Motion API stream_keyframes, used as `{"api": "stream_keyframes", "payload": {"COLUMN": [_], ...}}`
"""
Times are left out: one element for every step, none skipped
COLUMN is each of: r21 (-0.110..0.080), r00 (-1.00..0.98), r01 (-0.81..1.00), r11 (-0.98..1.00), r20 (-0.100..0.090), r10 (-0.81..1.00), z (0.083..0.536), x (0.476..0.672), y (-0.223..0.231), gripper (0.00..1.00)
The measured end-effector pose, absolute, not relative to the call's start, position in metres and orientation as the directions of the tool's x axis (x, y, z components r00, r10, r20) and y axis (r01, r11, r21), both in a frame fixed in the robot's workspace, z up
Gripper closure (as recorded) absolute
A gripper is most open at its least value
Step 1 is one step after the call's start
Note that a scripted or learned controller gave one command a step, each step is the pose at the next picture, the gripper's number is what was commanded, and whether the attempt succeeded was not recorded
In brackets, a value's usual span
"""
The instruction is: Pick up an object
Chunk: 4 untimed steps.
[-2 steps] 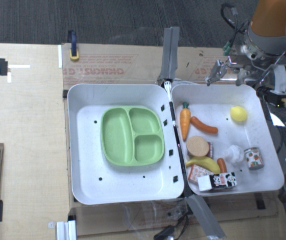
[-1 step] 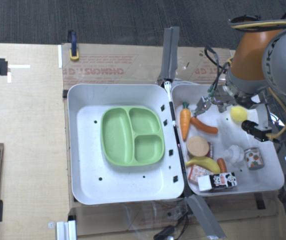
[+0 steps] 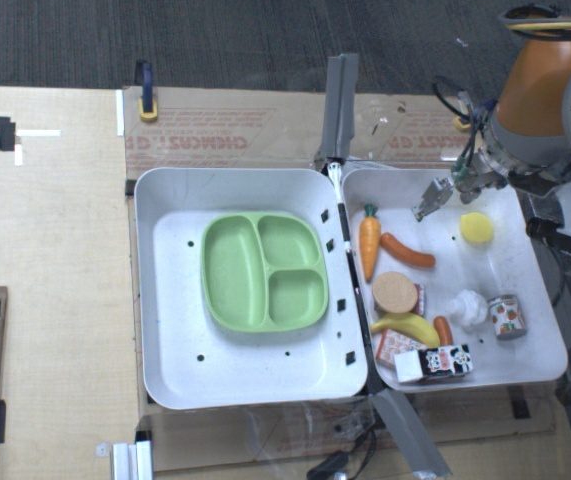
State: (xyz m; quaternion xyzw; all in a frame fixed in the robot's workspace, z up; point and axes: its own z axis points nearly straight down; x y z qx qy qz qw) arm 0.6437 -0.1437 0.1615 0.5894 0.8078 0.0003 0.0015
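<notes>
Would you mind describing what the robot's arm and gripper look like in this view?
The arm enters from the right as a rounded body with a broad orange band and grey sections beside it. Thin dark cables loop near the wrist. The gripper is a small grey metallic piece with slim fingers, at the end of a cluttered grey wrist assembly.
</notes>
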Motion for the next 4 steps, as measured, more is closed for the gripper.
{"api": "stream_keyframes", "payload": {"r21": [0.001, -0.002, -0.002, 0.0], "r00": [-0.39, -0.296, -0.293, -0.386], "r01": [0.921, 0.955, 0.956, 0.923], "r11": [0.39, 0.296, 0.293, 0.386], "r20": [-0.002, 0.001, 0.001, -0.001], "r10": [0.921, 0.955, 0.956, 0.923], "z": [0.241, 0.136, 0.145, 0.091], "x": [0.66, 0.584, 0.584, 0.605], "y": [-0.111, -0.103, -0.104, -0.155], "gripper": [0.0, 0.0, 1.0, 1.0]}}
